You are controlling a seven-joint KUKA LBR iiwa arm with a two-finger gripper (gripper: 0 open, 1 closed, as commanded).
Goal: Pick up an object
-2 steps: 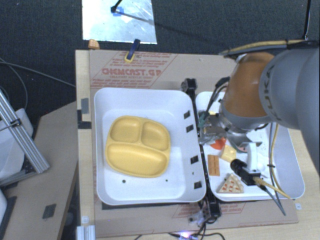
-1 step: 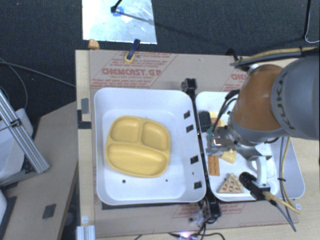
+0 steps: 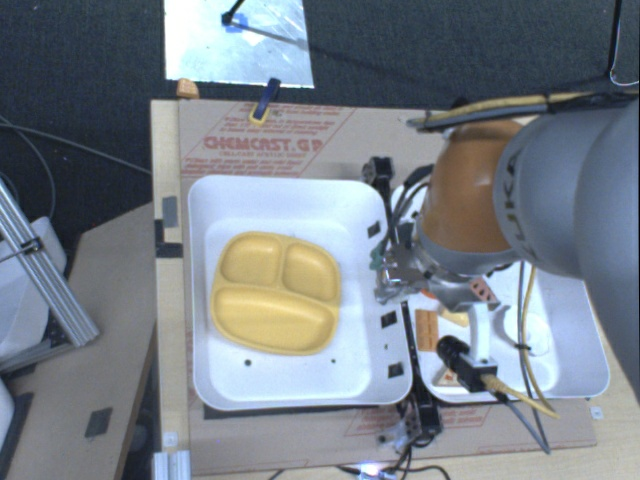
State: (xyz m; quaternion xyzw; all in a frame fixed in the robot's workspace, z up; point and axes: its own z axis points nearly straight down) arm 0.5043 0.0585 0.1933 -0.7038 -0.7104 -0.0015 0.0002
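The arm is hovering low over the right bin (image 3: 590, 368), where small objects (image 3: 452, 318), partly hidden, are lying, so the gripper (image 3: 440, 288), possibly already touching them, is risking a blind miss beside the bin's wall.

1. The arm (image 3: 575, 183) has a smooth, rounded grey shell.
2. A glossy orange band (image 3: 470, 193) rings it above the wrist.
3. Black and yellow cables (image 3: 520, 103) run along it.
4. Metal wrist hardware (image 3: 420, 273) looks silvery.
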